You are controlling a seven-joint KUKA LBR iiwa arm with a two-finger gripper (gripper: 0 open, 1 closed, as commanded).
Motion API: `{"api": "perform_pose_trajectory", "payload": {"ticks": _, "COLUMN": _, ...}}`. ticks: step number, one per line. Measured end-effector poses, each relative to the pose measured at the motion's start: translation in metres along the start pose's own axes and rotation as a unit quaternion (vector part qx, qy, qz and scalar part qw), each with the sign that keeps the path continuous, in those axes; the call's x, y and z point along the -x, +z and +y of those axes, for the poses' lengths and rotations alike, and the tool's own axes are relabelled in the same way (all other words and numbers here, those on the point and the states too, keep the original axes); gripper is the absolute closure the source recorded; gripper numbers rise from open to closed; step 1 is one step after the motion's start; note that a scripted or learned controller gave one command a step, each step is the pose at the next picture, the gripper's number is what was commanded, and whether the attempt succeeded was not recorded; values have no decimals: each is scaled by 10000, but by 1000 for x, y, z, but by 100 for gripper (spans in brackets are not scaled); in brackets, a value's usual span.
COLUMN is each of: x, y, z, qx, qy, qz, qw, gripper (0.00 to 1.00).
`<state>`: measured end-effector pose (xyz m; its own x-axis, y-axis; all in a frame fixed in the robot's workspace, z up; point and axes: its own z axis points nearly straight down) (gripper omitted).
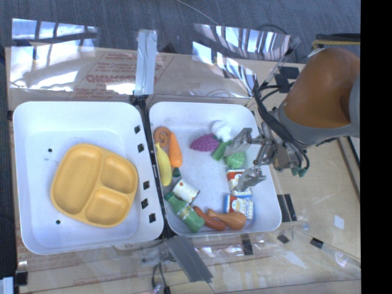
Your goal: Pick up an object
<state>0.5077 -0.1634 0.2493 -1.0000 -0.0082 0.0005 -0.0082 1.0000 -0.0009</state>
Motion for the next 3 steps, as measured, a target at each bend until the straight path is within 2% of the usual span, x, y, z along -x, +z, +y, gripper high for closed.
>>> {"api": "perform_pose_trajectory", "payload": {"ticks": 1, "x": 22, "y": 131, "z": -27, "qx": 18, "qy": 830, "qz": 44, "qw": 9965, "gripper": 0}}
{"api": "perform_pose_trajectory", "payload": {"ticks": 2, "x": 34, "y": 157, "z": -13, "qx": 8, "qy": 963, "qz": 6, "qw": 9953, "gripper": 0}}
{"api": "perform_pose_trajectory", "payload": {"ticks": 3, "x": 96, "y": 156, "z": 57, "qx": 14, "qy": 1478, "qz": -15, "qw": 9890, "gripper": 0}}
